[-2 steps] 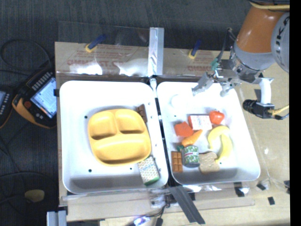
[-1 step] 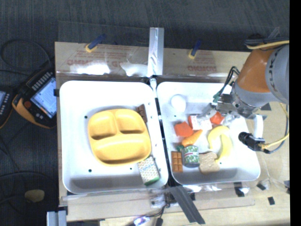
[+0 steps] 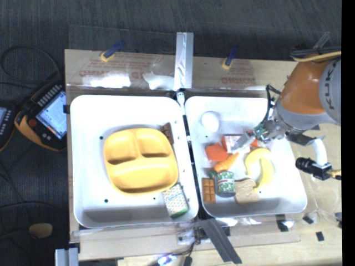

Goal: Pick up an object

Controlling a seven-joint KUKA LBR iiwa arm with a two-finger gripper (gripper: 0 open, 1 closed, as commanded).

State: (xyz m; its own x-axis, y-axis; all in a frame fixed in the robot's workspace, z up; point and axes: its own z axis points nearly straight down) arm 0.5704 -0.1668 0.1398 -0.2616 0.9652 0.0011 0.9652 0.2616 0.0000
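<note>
The right bin [image 3: 288,195] holds a heap of toy food. A yellow banana [image 3: 260,168] lies at its right, a green can [image 3: 225,183] and a slice of bread [image 3: 246,192] near the front, and a brown waffle-like bar [image 3: 208,189] at the front left. Orange pieces [image 3: 219,155] and a red-and-white packet [image 3: 233,143] sit in the middle, with a white ball [image 3: 209,120] at the back. My gripper [image 3: 259,133] is low over the bin's right middle, just above the banana's upper end and beside the packet. Nothing is visibly held.
The left bin [image 3: 89,204] carries a yellow divided tray [image 3: 141,159], a green-and-white carton [image 3: 176,200] at its front right corner, and a small brown item [image 3: 166,130] by the tray's back right. A handheld pendant [image 3: 47,118] lies left of the bench.
</note>
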